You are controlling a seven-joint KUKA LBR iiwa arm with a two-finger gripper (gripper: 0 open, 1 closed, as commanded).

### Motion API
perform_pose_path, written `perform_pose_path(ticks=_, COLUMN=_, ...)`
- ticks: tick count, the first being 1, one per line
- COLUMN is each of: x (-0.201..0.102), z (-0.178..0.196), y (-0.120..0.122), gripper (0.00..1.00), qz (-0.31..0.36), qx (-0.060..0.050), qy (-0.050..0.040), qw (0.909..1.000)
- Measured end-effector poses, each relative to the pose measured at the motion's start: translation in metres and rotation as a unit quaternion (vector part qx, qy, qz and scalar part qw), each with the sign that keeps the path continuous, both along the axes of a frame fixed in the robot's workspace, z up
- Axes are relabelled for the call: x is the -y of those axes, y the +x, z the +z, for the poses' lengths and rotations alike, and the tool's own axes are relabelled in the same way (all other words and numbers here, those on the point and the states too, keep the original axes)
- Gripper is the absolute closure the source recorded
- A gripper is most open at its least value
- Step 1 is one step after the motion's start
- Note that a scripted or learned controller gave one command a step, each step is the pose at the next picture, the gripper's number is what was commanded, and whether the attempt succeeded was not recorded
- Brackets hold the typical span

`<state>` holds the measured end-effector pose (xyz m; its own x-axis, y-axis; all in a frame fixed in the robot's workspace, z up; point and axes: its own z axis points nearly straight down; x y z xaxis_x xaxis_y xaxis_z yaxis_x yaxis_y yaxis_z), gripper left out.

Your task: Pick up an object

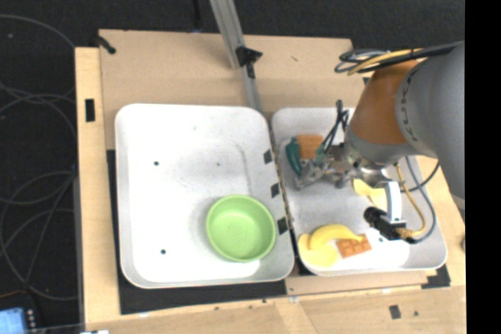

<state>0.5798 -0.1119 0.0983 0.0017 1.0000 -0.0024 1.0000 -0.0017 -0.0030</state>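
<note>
Gripper [307, 172] is low in the right bin [313, 121], right of frame centre, beside a green object [294, 156]; finger state cannot be told. No lift evident.

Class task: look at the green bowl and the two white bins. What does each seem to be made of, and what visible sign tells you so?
Green bowl: probably plastic, given its even lime colour, smooth matte surface and soft sheen at the rim.
Left bin and right bin: likely moulded plastic, white with rounded corners and shallow walls; a faint grey scuffing suggests a matte, worn finish. Coated metal cannot be ruled out.
</note>
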Motion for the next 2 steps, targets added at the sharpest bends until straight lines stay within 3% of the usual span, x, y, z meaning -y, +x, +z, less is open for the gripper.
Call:
perform_pose_path(ticks=1, x=0.0, z=0.014, y=0.002, gripper=1.0, qz=-0.003, qx=0.004, qy=0.0012, qw=1.0)
perform_pose_path(ticks=2, x=0.01, z=0.064, y=0.001, gripper=1.0, qz=0.0, qx=0.005, qy=0.0007, qw=1.0)
